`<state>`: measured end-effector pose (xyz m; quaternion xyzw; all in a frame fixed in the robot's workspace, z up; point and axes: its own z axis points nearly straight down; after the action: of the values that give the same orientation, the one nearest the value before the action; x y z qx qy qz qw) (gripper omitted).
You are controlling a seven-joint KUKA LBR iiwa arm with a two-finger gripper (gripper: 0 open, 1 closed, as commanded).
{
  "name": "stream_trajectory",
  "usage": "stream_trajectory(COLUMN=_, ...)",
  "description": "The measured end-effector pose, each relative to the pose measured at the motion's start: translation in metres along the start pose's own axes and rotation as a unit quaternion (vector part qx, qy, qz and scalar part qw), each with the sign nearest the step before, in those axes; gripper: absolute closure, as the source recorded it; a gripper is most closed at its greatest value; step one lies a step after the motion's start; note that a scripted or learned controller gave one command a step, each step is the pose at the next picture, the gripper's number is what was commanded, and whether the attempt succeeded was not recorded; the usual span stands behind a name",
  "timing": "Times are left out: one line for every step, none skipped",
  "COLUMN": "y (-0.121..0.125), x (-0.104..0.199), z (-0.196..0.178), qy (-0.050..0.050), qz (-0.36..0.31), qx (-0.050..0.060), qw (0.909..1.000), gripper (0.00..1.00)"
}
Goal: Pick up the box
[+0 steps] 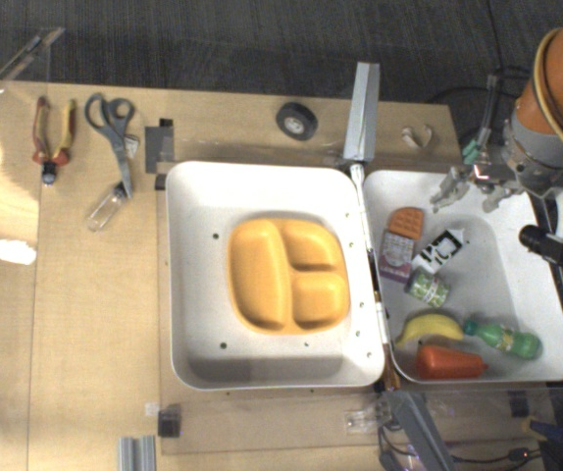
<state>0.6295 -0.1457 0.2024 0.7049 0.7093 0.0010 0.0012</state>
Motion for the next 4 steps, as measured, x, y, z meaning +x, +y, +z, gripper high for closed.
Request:
stream_trajectory(y=-0.024, x=0.052, z=0.083, qy=-0.003, qz=-0.003, qx=-0.020, qw=0.9998, gripper=0.00)
stream_trajectory(y=-0.030, x=0.051, z=0.091, qy=-0.008, qz=0.006, qx=-0.032, qw=0.9994, gripper=0.00)
stream_trajectory(y=-0.048, x=0.045, z=0.091, qy=-0.013, qz=-0.149, qx=-0.034, qw=0.9881, gripper=0.00)
stream_trajectory(y=-0.044, x=0.042, z=0.077, qy=-0.018, qz=-0.149, qx=-0.040, qw=0.9878, gripper=1.00)
